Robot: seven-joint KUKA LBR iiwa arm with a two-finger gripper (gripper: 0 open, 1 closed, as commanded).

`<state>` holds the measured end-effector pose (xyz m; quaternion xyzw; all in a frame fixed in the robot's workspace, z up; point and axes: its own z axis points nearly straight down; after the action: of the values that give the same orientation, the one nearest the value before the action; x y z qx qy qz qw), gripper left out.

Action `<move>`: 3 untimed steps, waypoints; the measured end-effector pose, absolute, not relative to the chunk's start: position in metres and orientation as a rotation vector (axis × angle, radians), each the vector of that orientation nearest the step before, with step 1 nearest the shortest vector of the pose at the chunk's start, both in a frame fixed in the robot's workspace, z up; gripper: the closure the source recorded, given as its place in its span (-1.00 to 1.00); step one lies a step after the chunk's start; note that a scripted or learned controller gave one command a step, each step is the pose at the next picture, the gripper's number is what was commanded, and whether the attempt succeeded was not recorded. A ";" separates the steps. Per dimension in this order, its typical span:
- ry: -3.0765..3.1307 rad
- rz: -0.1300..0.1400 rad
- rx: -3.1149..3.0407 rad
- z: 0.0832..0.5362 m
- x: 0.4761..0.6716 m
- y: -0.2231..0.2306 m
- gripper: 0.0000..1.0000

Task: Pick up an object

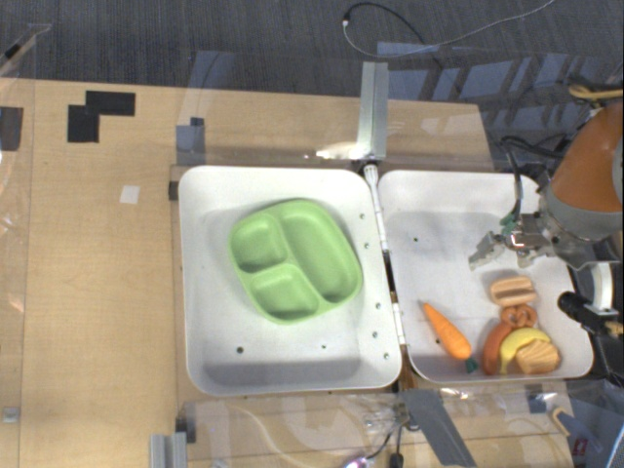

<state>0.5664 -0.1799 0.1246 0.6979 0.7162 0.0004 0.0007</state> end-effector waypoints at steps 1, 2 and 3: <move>2.295 0.004 2.139 0.097 0.550 -0.205 -1.00; 2.278 0.009 2.150 0.089 0.584 -0.205 -1.00; 2.471 0.009 1.918 0.090 0.518 -0.207 -1.00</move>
<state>0.5181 -0.2069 0.0904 0.6132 0.7899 0.0027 0.0066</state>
